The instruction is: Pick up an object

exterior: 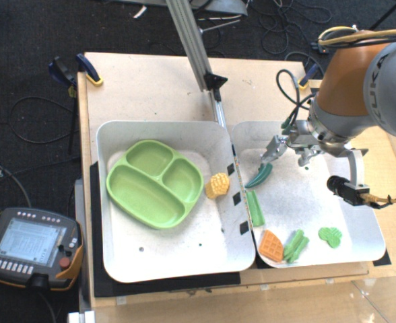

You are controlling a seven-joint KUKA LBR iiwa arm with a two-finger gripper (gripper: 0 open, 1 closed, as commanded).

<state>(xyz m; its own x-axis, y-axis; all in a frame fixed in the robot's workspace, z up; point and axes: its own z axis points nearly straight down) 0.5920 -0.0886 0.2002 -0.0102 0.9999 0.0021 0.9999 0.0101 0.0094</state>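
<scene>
A dark green pepper-like piece (259,175) hangs at the tip of the tool (273,150), over the right bin (359,244) near its left wall. The fingers appear closed on its upper end, though the contact is small in view. The step looks like lifting; next calls for rising steadily without shaking it loose.

I can't read any txt, label or no. here; lettering on arm (380,79) and pendant (29,246) screen too blurry to make out.
</scene>
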